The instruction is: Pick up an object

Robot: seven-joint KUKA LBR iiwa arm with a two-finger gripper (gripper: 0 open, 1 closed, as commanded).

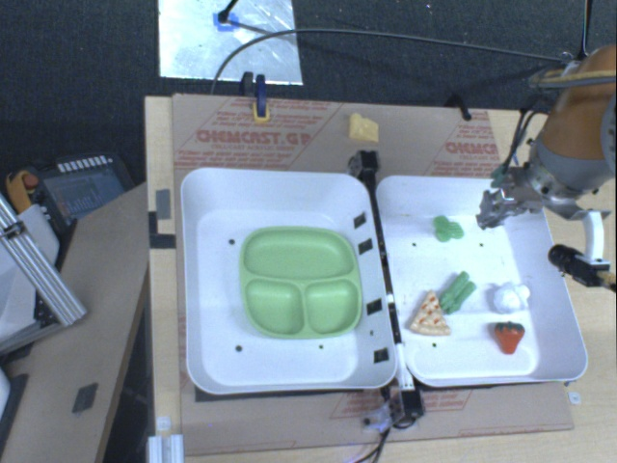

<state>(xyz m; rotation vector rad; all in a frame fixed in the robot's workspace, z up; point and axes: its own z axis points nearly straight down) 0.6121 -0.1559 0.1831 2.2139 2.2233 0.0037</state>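
From my seat the end effector (494, 206) hangs over the upper part of the right bin (554, 355), at the right of the frame, and I cannot tell whether it is apart or together at this size. Nothing is in it that I can make out. The candidates lie below and left of it: a small green piece (446, 228) nearest, then a green vegetable bundle (456, 291) touching or just beside a pizza slice (430, 315), a white lump (507, 297) and a strawberry (509, 336) close under it. My worry is the crowding (the bundle and slice especially): a descent there could nudge one piece aside or catch two at once, and the small green piece is low enough to slip out. The left bin (207, 258) holds a green divided tray (297, 282). On the board under the bins I read "CHEMCAST G" in red (255, 137), repeated partly at upper right.
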